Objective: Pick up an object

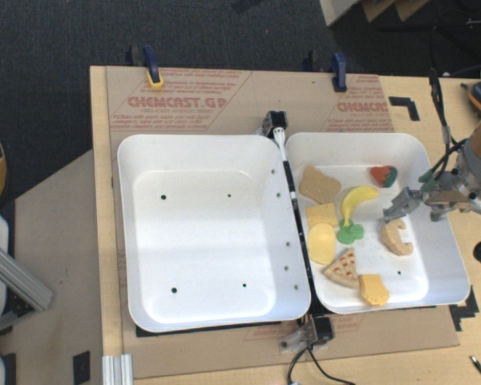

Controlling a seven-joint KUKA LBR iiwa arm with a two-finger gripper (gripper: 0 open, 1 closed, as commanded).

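Item: right bin (409, 147) on the table (224, 87), holding a crowded lot of toy foods, with the gripper (402, 205) low over its right half, coming in from the right; whether it is open or closed cannot be told. Nearest candidate: bread piece (397, 237) just below the gripper; a red strawberry (382, 175) lies above it, a banana (357, 199) to its left, and a pizza slice (342, 269) and cheese wedge (373, 289) further down-left. Risks: a descent between pieces could close on nothing, nudge the bread toward the bin wall, or glance off the curved banana.
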